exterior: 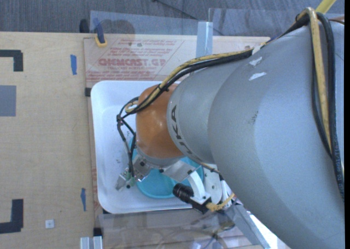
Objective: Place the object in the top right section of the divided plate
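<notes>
A: Plywood bench (44,149), pale, with black corner marks and bits of blue tape along its left side. Grey carpet beyond it at the top. What's nearest us?

B: The arm (262,133), by far. Its grey bulk covers the whole right half and comes in low over the white bin (104,133). I judge it bends down this steeply so the wrist can work inside the bin.

A: And the plate?

B: A blue plate (156,186) sits near the bin's lower edge, mostly under the orange band (153,130). Its dividers are hidden, so I can't pick out the top right section.

A: The fingers?

B: Something small and dark pokes out at the gripper (127,179), just left of the plate. Spread or pressed together, I cannot tell.

A: The object itself?

B: Can't make one out. It may be under the wrist or at the tip; too small to say.

A: What stands in the way?

B: Mainly the arm's own body, blocking the sight of the plate. Black and yellow cables (128,116) loop off the wrist close to the bin floor. Farther back, a printed board (136,56) and a clear panel (164,23).
</notes>
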Motion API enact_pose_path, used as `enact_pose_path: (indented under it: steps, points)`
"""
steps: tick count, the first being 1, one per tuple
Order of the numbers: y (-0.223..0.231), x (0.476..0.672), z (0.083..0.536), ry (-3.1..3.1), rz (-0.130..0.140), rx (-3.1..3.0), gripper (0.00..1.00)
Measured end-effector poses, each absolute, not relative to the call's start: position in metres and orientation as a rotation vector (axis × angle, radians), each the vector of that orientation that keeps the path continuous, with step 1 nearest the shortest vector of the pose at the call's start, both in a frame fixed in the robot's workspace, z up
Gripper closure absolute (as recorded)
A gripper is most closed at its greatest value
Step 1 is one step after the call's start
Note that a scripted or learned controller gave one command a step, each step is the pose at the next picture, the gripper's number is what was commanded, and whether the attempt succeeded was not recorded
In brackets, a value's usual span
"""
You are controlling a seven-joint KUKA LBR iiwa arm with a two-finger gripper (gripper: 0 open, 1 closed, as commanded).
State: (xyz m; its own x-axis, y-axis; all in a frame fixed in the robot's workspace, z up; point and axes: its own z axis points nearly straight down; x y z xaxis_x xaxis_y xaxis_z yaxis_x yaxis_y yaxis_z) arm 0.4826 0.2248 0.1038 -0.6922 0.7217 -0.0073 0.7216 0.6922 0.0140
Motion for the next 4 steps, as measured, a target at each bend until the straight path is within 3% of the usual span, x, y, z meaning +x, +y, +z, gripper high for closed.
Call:
enact_pose_path:
  steps: [1,2,4]
  points:
    - [0.224,0.486,0.114,2.866,0.026,1.226,1.0]
    - [0.224,0.487,0.116,2.866,0.026,1.225,0.0]
    - [0.21,0.488,0.096,2.6,0.05,1.735,0.0]
